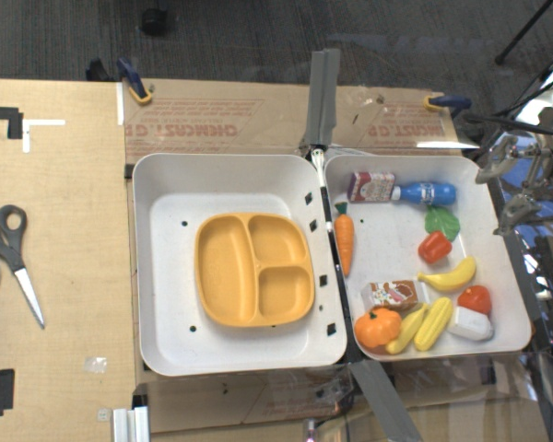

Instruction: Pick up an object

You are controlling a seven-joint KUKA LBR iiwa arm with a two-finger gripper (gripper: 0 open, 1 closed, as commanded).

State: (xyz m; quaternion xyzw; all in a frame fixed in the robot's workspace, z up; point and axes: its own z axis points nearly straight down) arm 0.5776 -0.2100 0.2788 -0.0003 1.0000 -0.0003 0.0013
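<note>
Packed tightly in the near corner of the right-hand shallow white bin [498, 247], the round orange toy fruit [378, 328], two yellow corn-like pieces [424, 325] and small brown carton [393, 295] could be mis-grasped or jostled together, a risk judged from their touching.

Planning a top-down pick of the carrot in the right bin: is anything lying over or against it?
Nothing lies on the carrot. It rests along the right bin's left wall, so a tool finger may have little room on that side. The other toys lie apart from it.
</note>
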